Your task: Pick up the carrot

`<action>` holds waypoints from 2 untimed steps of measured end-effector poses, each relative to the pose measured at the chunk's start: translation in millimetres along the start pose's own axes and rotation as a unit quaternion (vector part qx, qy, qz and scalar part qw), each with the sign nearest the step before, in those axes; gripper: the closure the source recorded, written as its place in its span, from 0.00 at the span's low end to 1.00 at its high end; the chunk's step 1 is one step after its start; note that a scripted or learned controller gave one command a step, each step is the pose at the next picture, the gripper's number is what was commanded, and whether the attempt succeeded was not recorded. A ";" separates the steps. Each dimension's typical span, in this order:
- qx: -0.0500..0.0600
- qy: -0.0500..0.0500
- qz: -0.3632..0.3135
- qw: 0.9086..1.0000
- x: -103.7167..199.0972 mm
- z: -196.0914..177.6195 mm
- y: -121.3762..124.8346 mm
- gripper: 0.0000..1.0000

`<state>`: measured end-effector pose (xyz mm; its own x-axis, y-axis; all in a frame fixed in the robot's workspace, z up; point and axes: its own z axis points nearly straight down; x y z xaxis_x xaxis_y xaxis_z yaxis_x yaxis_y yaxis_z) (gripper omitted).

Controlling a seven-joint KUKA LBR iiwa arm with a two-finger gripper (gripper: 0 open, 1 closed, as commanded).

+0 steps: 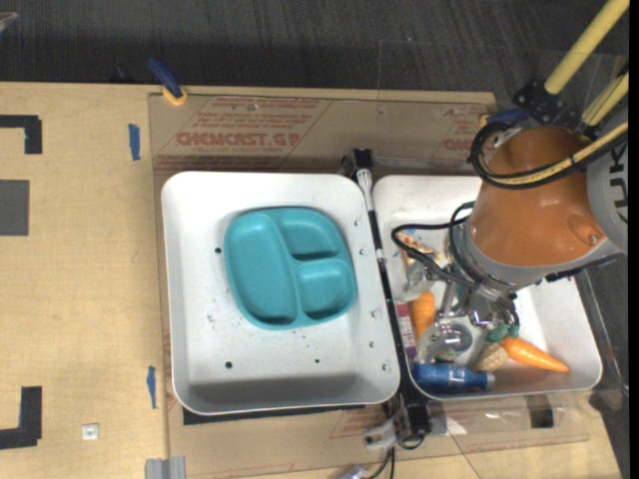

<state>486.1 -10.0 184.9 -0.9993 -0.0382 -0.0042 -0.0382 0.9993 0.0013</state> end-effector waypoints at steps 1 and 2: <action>0.000 0.000 0.000 1.000 0.0 0.0 0.0 0.00; 0.000 0.000 0.000 1.000 0.0 0.0 0.0 0.00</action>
<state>486.1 -10.0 184.9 -0.9993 -0.0382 -0.0042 -0.0382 0.9993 0.0013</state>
